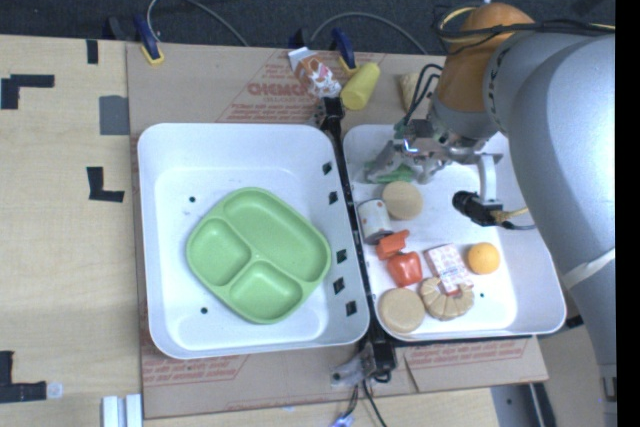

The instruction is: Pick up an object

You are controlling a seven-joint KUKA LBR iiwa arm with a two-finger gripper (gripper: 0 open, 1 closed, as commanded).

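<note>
Surface (60, 215): pale wood with a cardboard sheet under two shallow white bins set side by side.

Left bin (160, 155): holds one green divided plate (258, 255), three compartments, lying flat and turned at an angle, nearer the bin's front right.

Right bin (530, 305): holds the loose items.
- Round beige item (403, 200), near the bin's back left, just below my tool.
- Small white cylinder (372, 215), lying against the left wall, just left of the beige item.
- Two orange-red pieces (399, 256), one above the other, touching or nearly so, below the cylinder.
- White and red packet (447, 262), just right of the red pieces.
- Small orange ball (483, 258), right of the packet, apart from it.
- Flat tan disc (402, 309), at the front left corner.
- Round brown cookie-like item (446, 297), touching the disc's right side and lying partly under the packet.

Behind the bins, on the cardboard: a yellow item (360, 85) and a small printed packet (315, 72), close together near the gap between the bins.

My tool (408, 162): low over the back of the right bin, just above the round beige item, arm reaching in from the right with the orange band above the wrist. Whether it is open or closed I cannot tell; no item shows in its grip.
</note>
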